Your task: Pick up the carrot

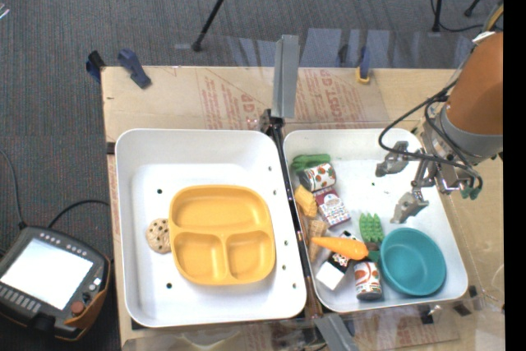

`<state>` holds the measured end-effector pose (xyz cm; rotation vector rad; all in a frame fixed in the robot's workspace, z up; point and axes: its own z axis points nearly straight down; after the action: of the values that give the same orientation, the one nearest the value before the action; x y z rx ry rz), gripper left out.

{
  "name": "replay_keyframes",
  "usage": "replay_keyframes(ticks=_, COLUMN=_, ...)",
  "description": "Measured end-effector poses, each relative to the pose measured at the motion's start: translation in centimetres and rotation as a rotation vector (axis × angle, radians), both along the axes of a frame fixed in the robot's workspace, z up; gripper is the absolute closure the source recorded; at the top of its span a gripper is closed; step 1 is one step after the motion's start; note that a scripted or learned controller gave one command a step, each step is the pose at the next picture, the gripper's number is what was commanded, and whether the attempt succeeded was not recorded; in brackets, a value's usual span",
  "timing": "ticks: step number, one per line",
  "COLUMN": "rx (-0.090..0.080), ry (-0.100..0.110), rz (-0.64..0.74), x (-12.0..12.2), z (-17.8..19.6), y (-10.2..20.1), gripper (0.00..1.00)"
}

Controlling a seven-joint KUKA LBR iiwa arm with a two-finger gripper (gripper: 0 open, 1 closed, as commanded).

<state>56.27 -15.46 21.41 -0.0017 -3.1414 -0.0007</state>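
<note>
The orange carrot (340, 246) lies in the right bin (362, 145), near its front left, pointing left with a green top toward the teal bowl (412, 260). My gripper (411, 205) hangs over the right side of that bin, above and to the right of the carrot, roughly a hand's width away. Its fingers (405, 211) point down toward the bin floor just behind the bowl, with nothing between them.
Around the carrot lie a small can (319, 176), a red packet (333, 208), a corn piece (305, 200), a green toy (371, 226), a black-and-white box (333, 270) and another can (368, 279). The left bin holds a yellow divided plate (222, 233) and a cookie (157, 235).
</note>
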Motion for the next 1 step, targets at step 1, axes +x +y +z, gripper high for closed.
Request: replay_keyframes(ticks=1, rx=-0.002, ry=-0.022, rz=-0.193, x=-0.89, z=-10.36, y=4.78, gripper=0.0)
